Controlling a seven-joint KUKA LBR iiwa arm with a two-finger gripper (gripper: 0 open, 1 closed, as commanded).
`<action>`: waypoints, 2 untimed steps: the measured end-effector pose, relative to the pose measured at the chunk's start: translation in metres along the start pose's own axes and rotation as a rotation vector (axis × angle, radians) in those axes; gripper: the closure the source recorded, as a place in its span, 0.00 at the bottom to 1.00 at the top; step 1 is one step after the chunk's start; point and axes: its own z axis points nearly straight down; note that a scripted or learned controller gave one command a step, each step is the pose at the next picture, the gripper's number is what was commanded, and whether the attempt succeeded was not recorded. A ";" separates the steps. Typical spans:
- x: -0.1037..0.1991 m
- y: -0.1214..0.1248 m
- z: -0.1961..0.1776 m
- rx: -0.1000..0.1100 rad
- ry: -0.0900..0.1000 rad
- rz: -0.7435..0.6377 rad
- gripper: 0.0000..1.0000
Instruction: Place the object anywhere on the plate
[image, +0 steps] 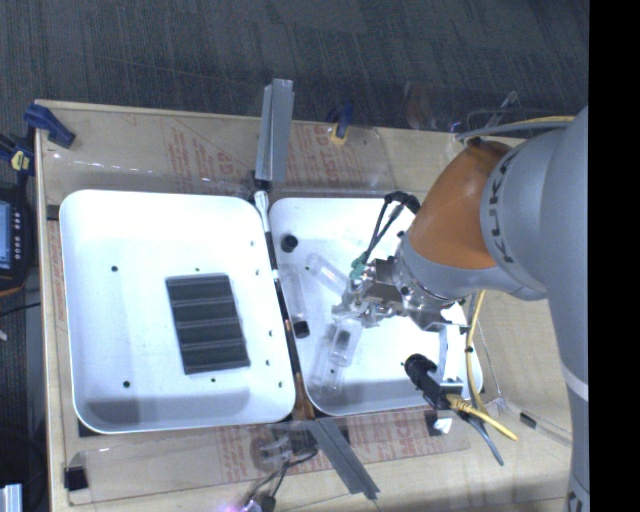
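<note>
Camera view: gripper (352, 300) low in right bin (300, 225), finger state unreadable. Clear object (338, 348) lying just below it, not visibly held. Dark ribbed plate (207, 322) in left bin (100, 220). Pick and transfer outstanding.

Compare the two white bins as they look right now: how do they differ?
The left bin holds a dark ribbed rectangular plate lying flat near its middle; the right bin holds none. The arm's gripper hangs over the right bin, above some clear, hard-to-identify items; nothing hangs over the left bin. The left bin also looks wider. Both are shallow, white and round-cornered, side by side.
</note>
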 end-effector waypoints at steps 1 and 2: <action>0.105 0.033 -0.018 0.001 0.003 -0.159 1.00; 0.153 -0.049 0.008 0.005 0.000 -0.182 1.00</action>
